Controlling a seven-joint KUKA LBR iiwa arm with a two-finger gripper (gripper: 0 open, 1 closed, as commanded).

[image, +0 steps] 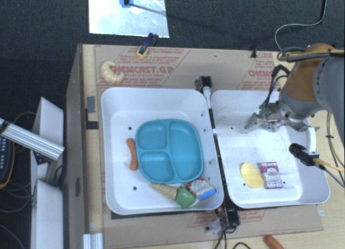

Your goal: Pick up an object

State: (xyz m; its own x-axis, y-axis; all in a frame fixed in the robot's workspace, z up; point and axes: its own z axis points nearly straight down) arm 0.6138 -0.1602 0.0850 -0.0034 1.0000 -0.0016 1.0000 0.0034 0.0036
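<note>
Nothing is lifted yet: the jaws (262,122) hang over the far part of the right white bin (312,194), spread open and empty. The yellow oval object (250,175) and small red box (270,174) lie nearer, untouched.

The grey, rounded KUKA arm (329,83) carries a broad orange band (299,78) above its wrist, on the side nearer the shallow white right-hand bin (318,188). Below the band sits a darker grey metal wrist section, ending over that bin in a pale metallic two-finger gripper (257,122) (its detail is blurred). Thin cables loop above the band.
</note>
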